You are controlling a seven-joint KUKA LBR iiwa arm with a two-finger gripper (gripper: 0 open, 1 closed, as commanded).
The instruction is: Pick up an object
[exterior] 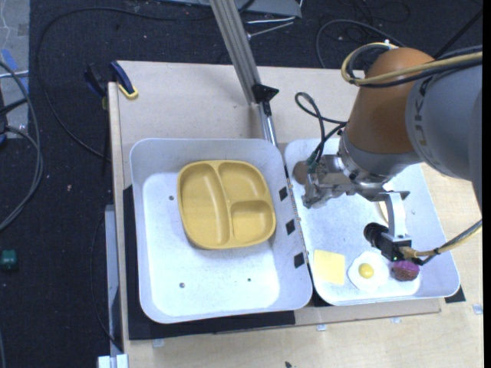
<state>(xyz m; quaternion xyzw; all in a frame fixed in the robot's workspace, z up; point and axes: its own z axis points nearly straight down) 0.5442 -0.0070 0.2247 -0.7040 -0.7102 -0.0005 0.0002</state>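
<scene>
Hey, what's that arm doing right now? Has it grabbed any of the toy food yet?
Gripper over right bin, nothing seen held. Cheese slice, fried egg, purple piece lie along near edge. Yellow plate sits in left bin.

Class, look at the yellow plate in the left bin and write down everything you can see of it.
The yellow plate is a rounded square with raised walls splitting it into three sections: one long one on its left, two smaller ones on its right. It looks like smooth matte plastic, mustard-coloured, and holds nothing. It lies flat, right side up, turned slightly askew, on the floor of the left bin, toward the bin's far right. Only the bin touches it; the gripper is over the other bin.
</scene>
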